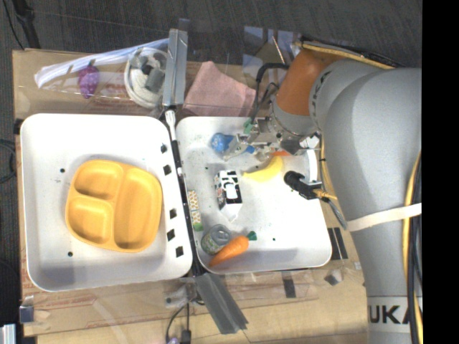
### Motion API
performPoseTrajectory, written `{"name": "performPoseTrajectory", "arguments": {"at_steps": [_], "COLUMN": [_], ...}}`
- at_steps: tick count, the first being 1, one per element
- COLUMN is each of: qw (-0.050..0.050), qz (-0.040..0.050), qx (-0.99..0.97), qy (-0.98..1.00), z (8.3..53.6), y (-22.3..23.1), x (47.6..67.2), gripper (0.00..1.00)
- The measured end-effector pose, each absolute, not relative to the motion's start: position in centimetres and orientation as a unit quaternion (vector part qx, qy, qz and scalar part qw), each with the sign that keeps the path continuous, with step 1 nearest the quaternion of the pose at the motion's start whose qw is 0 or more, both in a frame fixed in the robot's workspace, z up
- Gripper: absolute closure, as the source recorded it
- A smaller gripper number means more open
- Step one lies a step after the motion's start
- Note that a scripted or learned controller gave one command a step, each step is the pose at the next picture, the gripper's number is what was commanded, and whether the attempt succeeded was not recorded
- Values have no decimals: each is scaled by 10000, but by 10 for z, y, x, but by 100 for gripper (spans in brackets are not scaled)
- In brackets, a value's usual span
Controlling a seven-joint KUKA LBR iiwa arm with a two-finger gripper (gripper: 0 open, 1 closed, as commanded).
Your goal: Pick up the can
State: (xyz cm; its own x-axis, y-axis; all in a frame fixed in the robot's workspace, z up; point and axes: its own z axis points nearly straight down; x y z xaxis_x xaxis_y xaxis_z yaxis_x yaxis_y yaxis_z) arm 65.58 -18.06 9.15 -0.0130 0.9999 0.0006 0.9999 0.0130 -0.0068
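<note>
Robotics laboratory test cell. A grey industrial arm (pixel 373 163) (orange band above the wrist) reaches over a wooden bench (pixel 21 84) bearing two shallow white bins (pixel 43 271) clamped side by side; cables (pixel 14 13) trail across dark flooring beyond the bench's far edge.

A brown bench (pixel 21 84) stands on dark grey carpeted floor (pixel 107 6).

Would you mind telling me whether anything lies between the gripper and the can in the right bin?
Yes. The gripper is at the far side of the right bin; the can lies at the near edge. A black-and-white box sits between them, and a carrot touches the can.
</note>
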Motion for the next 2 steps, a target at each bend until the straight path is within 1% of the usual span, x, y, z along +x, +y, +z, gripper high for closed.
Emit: {"name": "performPoseTrajectory", "arguments": {"at_steps": [1, 2], "qw": [53, 51], "qz": [44, 41], "qx": [-7001, -6998], "qy": [-7140, -7143], "z": [100, 100], "y": [-179, -179], "x": [655, 655], "gripper": [100, 0]}}
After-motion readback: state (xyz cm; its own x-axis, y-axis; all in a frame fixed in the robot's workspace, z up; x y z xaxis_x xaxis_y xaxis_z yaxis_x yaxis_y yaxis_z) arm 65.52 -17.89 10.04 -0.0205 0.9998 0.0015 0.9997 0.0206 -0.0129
